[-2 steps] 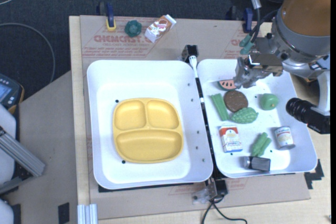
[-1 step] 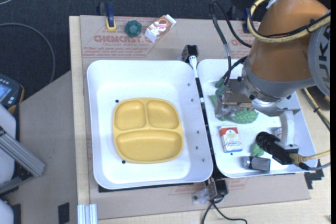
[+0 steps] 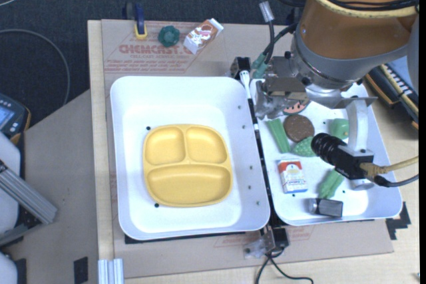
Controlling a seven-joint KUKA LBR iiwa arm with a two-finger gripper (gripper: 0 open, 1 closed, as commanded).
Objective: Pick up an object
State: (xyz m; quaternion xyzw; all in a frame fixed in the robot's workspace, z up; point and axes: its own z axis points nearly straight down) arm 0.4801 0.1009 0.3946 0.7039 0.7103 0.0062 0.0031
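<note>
My gripper [image 3: 279,98] hangs low over the far left corner of the right bin [image 3: 379,206], its metal body right by the wall between the two bins. Just below it lie a brown disc [image 3: 298,126] and a long green piece [image 3: 277,136]. A bumpy green thing [image 3: 305,147] sits beside them. Nearer the front are a red and white box [image 3: 291,176], another green piece [image 3: 329,183] and a dark grey block [image 3: 326,207]. A red-patterned thing [image 3: 295,105] peeks out under the gripper. The arm hides the far right of this bin.
The left bin [image 3: 126,143] holds a yellow divided plate [image 3: 188,164]. Behind the bins, on the cardboard, lie a blue and yellow clamp [image 3: 138,22], a teal round thing [image 3: 169,34] and a small carton [image 3: 203,35]. A light green piece [image 3: 339,128] lies mid-bin on the right.
</note>
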